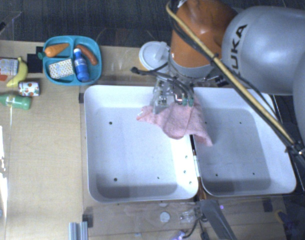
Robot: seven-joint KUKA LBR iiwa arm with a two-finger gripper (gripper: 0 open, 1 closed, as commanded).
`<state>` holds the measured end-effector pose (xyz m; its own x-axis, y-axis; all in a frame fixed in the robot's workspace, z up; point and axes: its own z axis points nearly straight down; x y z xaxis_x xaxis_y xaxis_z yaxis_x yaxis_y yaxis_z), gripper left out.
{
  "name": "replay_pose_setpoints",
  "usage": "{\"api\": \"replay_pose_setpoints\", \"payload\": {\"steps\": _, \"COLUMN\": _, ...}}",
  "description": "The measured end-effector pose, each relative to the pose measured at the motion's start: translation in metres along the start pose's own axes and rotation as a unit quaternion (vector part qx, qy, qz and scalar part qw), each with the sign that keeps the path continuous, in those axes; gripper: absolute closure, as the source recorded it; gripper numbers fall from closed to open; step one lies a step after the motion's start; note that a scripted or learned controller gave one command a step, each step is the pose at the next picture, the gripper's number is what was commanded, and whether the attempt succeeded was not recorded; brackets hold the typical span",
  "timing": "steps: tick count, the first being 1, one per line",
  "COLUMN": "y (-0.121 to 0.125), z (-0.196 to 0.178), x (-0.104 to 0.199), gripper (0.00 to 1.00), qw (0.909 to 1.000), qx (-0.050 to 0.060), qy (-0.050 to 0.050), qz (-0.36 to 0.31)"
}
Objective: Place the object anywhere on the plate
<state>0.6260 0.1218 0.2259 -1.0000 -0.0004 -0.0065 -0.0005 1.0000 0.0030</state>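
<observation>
1. Pink cloth (180,121) is seen hanging from the gripper (172,100) over the seam between the two white bins; its upper edge is gathered between the fingers, which are closed down on it, while the lower corners droop toward the inner rim of the right bin (252,179).

2. Held aloft near the back wall of the left bin (122,184), the cloth appears to be clear of both floors, though contact at its lowest corner cannot be ruled out from this angle.

3. A blue divided plate (92,51) is shown on the bench beyond the left bin's far corner, well apart from the cloth; its compartments are already filled with toy food and a small blue bottle (81,64).

4. The carry is judged to be the step in hand; the cloth is best lifted high enough that its trailing corners are not snagged on the bin rim, then moved left and back until it is centred above the plate.

5. Release is best delayed until the bulk of the cloth is lowered over the plate, so that it is draped across the contents rather than slid off the edge; the white cup (153,55) beside the wrist should be given room.
</observation>
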Motion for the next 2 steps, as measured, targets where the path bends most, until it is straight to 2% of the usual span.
{"api": "replay_pose_setpoints", "payload": {"steps": 1, "y": 0.0504, "z": -0.0004, "x": 0.0143, "gripper": 1.00, "qw": 1.0000, "qx": 0.000, "qy": 0.001, "qz": -0.001}}
{"api": "replay_pose_setpoints", "payload": {"steps": 2, "y": 0.0501, "z": -0.0005, "x": 0.0141, "gripper": 0.00, "qw": 1.0000, "qx": 0.000, "qy": 0.000, "qz": 0.000}}
